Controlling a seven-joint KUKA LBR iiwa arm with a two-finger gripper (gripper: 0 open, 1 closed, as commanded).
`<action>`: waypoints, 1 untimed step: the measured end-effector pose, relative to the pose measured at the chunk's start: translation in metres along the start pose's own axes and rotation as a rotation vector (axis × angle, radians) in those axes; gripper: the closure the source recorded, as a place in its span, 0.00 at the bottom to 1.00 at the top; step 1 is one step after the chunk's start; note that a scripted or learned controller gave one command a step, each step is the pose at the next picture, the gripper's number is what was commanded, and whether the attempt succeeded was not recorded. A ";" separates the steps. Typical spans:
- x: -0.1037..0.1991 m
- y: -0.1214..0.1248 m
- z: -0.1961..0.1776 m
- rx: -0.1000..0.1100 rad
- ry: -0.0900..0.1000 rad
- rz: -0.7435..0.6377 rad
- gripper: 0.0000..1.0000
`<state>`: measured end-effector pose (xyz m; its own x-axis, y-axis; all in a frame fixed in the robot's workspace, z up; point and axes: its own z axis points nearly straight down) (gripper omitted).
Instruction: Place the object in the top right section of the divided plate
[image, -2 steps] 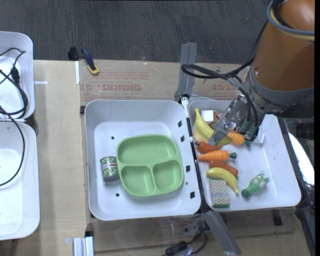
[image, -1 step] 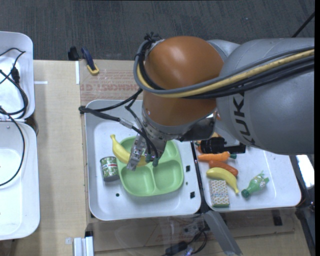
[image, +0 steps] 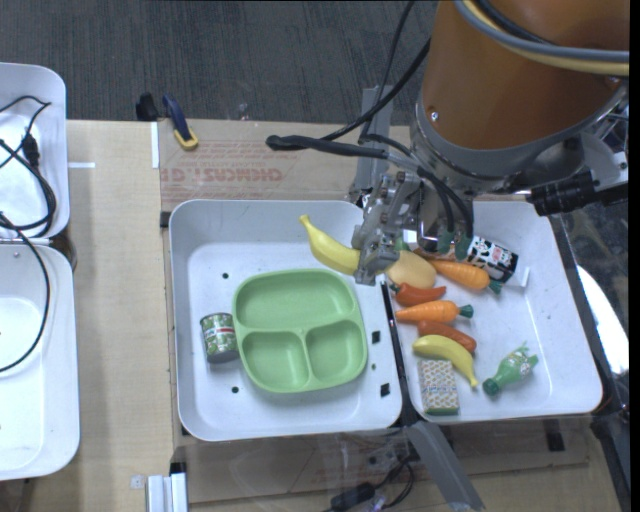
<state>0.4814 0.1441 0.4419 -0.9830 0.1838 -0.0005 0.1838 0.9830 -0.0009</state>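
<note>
1. Counted: two white bins side by side on the tabletop (image: 110, 300); one green divided plate (image: 300, 330) with three sections; two bananas; three carrots; one small tin can (image: 217, 336); one green bottle (image: 511, 369); one small black-and-white carton (image: 493, 258); one pale rounded food piece (image: 412, 270); one speckled rectangular block (image: 438, 387).
2. Left bin (image: 190, 400): holds the divided plate near its middle, all three sections bare; the tin can stands just beside the plate's left edge; one banana (image: 328, 248) lies above the plate's upper right corner, its right end at the gripper.
3. Right bin (image: 575, 390): holds the three carrots (image: 432, 312) stacked roughly one below another, the second banana (image: 446, 352) below them, the bottle to its right, the block at the bottom, the carton near the top, and the pale piece by the divider.
4. The gripper (image: 372, 252) hangs low over the seam between the two bins, touching or just over the banana's right end; whether its fingers are parted or closed I cannot tell, nor whether the banana is gripped.
</note>
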 end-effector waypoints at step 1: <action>-0.017 -0.104 0.011 0.000 -0.001 0.232 1.00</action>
<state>0.4790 0.0391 0.4309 -0.9142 0.4053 -0.0015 0.4053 0.9142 -0.0004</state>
